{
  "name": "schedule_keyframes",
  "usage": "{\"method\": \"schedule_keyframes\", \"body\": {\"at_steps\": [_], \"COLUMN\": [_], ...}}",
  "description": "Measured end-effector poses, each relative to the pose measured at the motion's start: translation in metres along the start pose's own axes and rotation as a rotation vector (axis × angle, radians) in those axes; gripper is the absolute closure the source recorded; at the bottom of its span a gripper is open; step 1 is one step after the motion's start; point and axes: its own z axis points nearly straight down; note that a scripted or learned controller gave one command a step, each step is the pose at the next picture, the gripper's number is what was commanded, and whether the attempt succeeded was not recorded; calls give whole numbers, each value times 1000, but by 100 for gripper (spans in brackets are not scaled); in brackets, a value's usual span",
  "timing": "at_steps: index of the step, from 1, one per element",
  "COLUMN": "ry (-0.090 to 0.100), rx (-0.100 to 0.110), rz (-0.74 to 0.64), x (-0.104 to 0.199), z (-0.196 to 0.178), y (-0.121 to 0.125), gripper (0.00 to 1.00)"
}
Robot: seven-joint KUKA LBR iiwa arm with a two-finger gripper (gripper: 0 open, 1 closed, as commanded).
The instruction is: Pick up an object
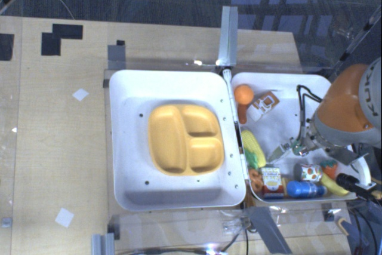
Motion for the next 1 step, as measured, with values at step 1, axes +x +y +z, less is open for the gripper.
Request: {"method": "schedule_keyframes", "body": {"at_steps": [1], "ry": [-6], "rx": [-4], "rz": [-69], "x": [41], "z": [-1], "y": [-4], "gripper": [0]}}
